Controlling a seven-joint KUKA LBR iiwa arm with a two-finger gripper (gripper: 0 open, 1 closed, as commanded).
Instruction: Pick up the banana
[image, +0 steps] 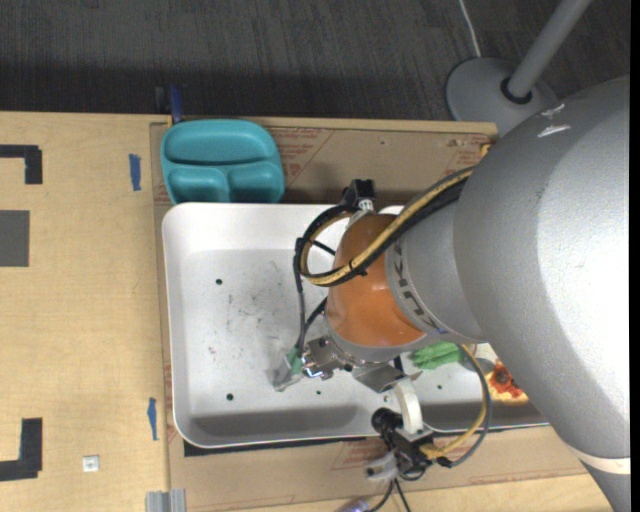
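Search or approach step, by my reading: the gripper (292, 372) sits low over the scuffed floor of the white bin (200, 300) near its front edge; I cannot tell how the jaws stand, and nothing is visibly held. I cannot place the banana, as the arm (540, 270) hides the bin area to the right, where a green item (440, 355) peeks out, so the next move calls for locating the fruit before descending. Farther off, a teal tray (222, 160) sits on the cardboard-covered desk (80, 300), with dark carpet (250, 50) beyond.
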